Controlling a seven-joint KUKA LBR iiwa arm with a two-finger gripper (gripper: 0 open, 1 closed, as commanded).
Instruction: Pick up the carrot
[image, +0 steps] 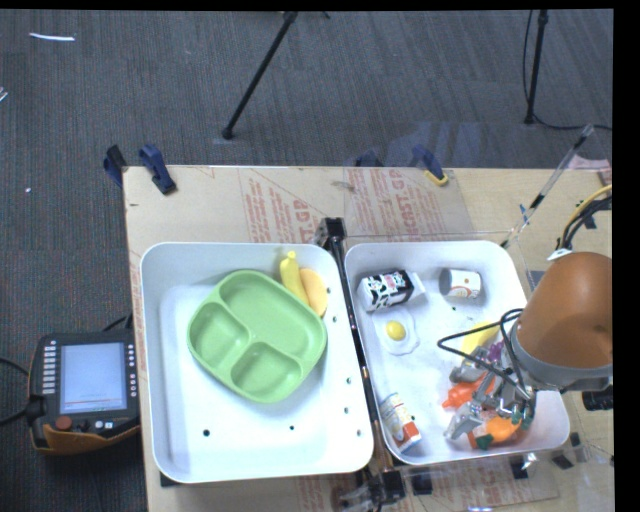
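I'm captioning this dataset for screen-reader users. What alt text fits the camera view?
Seen from above, a robot arm's gripper reaches into the right white bin, low over an orange carrot in its near right corner. That bin also holds a fried egg toy and small cartons; the left white bin holds a green divided plate beside a banana.

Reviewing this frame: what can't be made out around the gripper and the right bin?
- Gripper: grip state unreadable; the grey arm with orange band overhangs it.
- Orange carrot: mostly covered by the gripper; contact unclear.
- Small yellow item: partly hidden by the arm; identity unclear.
- Small carton: label too small.
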